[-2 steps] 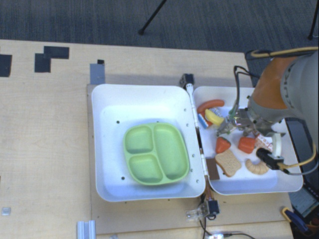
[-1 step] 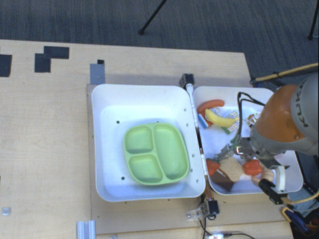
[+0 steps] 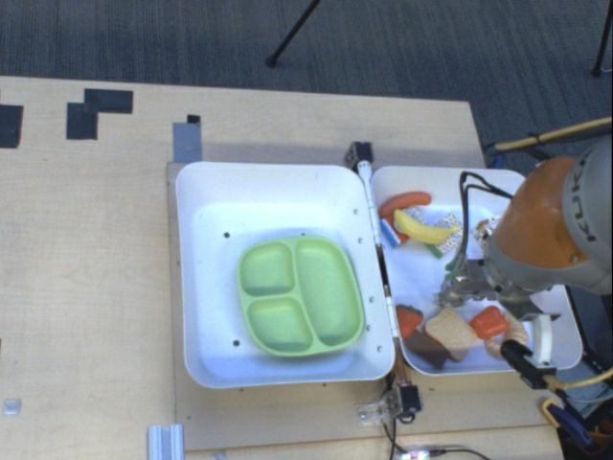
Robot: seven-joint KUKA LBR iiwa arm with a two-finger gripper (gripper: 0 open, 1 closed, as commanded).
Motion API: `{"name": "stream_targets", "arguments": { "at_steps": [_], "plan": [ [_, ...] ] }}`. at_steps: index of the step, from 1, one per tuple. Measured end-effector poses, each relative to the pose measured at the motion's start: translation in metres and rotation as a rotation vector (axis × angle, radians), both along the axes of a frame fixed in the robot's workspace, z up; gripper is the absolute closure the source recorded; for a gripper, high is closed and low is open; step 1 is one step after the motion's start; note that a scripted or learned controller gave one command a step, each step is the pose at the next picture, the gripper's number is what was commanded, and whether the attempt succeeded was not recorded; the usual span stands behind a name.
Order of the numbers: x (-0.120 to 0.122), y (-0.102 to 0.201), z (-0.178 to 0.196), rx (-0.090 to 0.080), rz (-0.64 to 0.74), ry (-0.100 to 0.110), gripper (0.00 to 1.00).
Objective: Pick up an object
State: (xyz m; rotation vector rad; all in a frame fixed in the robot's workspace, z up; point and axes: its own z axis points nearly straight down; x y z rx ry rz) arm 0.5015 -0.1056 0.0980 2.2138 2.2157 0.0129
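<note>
My gripper [image 3: 458, 290]: over right white bin [image 3: 421, 360], finger state cannot tell | green three-compartment plastic tray [image 3: 301, 295]: left white bin [image 3: 206, 257] | yellow toy banana [image 3: 423, 227]: right bin's far edge

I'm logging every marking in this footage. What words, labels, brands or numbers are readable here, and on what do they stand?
"KU": dark letters, cut off by the picture's edge, on the grey robot arm beside its orange band.
No readable text on the green three-compartment plastic tray, the two shallow white bins, or the toy food.
The black squares on the wooden bench carry no lettering.
</note>
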Motion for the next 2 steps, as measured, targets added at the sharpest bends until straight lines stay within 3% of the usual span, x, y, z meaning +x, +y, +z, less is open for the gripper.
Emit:
{"name": "stream_targets", "arguments": {
  "at_steps": [1, 2],
  "plan": [
    [0.000, 0.000, 0.000, 0.000, 0.001, 0.000, 0.00],
    [0.001, 0.001, 0.010, 0.001, 0.002, -0.002, 1.00]
  ]
}}
